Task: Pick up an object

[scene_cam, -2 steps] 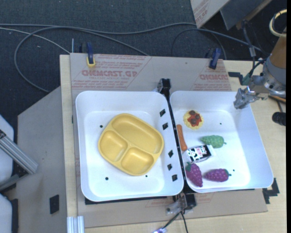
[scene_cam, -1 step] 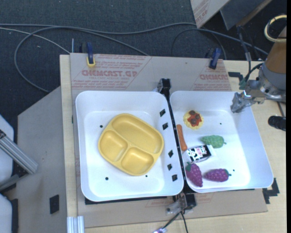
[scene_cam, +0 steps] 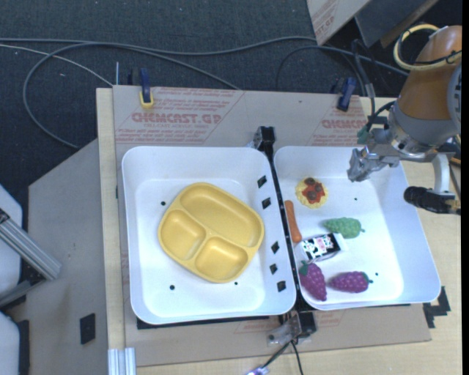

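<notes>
Dark grey carpet floor (scene_cam: 66, 44), cables (scene_cam: 44, 73) looping at 10–12 o'clock. Plywood bench board (scene_cam: 220, 110) centre. Cardboard box (scene_cam: 333, 15) at 1 o'clock. Even light.

The board (scene_cam: 220, 110) under the two bins carries red printed lettering. Above the left bin it reads "CHEMCAST GP" in large letters, with a line of smaller red print over it that is too fine to read. Above the right bin the same red marking shows again, partly cut off and blurred, so its letters cannot be made out with certainty.
</notes>
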